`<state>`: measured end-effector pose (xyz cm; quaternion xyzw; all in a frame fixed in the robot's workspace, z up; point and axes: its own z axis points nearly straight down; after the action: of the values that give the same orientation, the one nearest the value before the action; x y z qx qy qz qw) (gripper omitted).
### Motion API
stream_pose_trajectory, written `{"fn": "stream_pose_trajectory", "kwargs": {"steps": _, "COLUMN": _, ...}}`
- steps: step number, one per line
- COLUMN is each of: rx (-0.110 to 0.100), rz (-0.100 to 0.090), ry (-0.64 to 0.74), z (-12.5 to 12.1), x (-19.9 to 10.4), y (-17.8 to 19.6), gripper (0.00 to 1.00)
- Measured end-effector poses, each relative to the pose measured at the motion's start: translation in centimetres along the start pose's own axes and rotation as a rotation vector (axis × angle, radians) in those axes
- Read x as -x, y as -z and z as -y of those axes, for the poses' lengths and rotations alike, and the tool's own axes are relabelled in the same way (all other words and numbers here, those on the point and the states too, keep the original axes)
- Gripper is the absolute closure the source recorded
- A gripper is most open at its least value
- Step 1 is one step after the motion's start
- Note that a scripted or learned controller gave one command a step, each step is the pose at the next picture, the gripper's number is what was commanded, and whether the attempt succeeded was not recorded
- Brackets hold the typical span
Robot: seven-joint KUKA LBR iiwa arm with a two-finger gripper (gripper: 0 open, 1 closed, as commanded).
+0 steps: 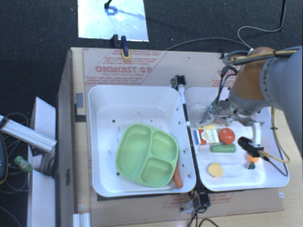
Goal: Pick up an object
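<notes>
My gripper [216, 114] hangs low over the back part of the right bin [236, 181], just above and behind the objects there. Directly in front of it lie a red and white carton [208, 136] and a red tomato [227, 135], side by side. A green cucumber [223, 148] lies in front of those two, and a yellow disc [215, 170] sits nearer the front wall. A small orange piece [252, 159] rests at the right side. The grey arm with its orange band [248, 82] covers the bin's back right corner.
The left bin [102, 141] holds a green divided plate [147, 155], with an orange sausage-shaped piece [177, 178] beside its front right edge. A black bar [187, 122] runs along the seam between the bins. Cables trail over the right rim.
</notes>
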<state>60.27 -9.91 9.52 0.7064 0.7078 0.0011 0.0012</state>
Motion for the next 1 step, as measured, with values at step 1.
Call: {"fn": "stream_pose_trajectory", "kwargs": {"steps": 1, "rx": 0.002, "rz": 0.000, "ry": 0.001, "z": -0.08, "x": 0.00, "y": 1.06, "gripper": 1.00}}
